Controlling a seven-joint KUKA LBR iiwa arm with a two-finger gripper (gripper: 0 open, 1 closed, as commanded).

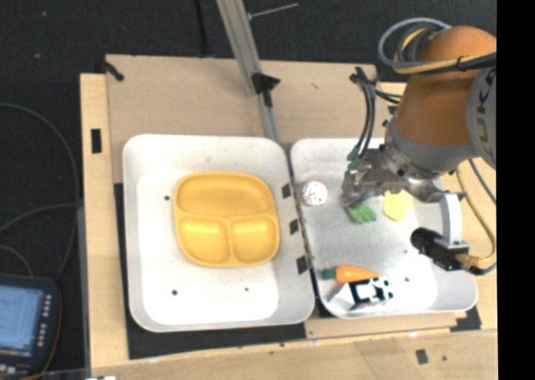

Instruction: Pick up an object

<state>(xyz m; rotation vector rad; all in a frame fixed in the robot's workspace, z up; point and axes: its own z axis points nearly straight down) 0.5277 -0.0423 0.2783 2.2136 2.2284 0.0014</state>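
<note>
Orange carrot (354, 273) in rt bin (451, 295), long axis left-right, green end left.

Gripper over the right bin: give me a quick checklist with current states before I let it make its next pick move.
1. Gripper is above the right bin: ok.
2. A target lies under it: ok, the green piece sits just below the gripper.
3. Something already held between its fingers: cannot tell, the wrist hides them.
4. Neighbours near the green piece: not ok, the yellow piece lies close on its right; the white ball lies apart on its left.
5. Carrot away from the gripper: ok, near the front wall.
6. Yellow tray in the left bin, away from the arm: ok.
</note>
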